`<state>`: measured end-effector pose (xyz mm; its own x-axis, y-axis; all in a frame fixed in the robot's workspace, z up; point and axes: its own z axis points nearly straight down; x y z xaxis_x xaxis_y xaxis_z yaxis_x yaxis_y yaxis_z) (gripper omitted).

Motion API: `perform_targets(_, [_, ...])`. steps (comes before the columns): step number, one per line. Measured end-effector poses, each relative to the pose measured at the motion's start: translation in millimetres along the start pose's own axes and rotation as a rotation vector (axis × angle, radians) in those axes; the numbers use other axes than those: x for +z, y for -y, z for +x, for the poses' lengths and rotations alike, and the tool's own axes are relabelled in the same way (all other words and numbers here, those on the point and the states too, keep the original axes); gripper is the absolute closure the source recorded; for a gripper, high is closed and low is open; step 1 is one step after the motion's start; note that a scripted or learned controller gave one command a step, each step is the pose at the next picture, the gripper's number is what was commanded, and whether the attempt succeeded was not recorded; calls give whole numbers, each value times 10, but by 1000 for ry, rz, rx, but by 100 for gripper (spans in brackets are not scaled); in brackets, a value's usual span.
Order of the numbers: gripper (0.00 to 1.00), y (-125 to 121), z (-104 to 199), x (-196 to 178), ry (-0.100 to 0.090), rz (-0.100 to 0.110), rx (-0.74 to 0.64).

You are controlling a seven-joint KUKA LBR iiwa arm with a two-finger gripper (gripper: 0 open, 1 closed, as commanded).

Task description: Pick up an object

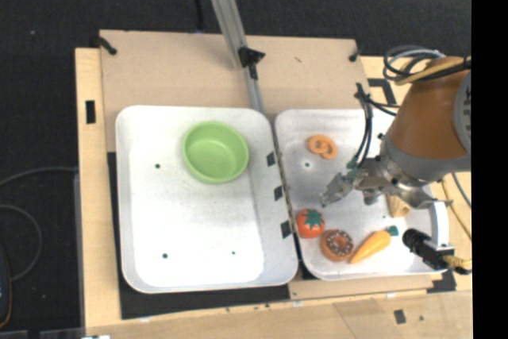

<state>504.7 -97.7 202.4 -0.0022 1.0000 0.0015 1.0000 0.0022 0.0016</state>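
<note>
My gripper hangs over the middle of the right bin, its fingers spread open with nothing between them. Below it, along the bin's front, lie a red tomato with a green top, a brown sprinkled donut and an orange carrot. A small orange ring-shaped piece sits toward the back of that bin, up and left of the gripper. The arm's orange band rises at the right.
The left bin holds a green bowl near its back. A grey metal pole slants down to the divider between the bins. Cables and a black fitting sit at the right bin's edge.
</note>
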Motion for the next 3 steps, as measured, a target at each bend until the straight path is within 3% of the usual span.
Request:
perform_targets(1, [0, -1, 0, 0, 0, -1, 2])
perform_targets(3, [0, -66, -110, 930, 6, -7, 4])
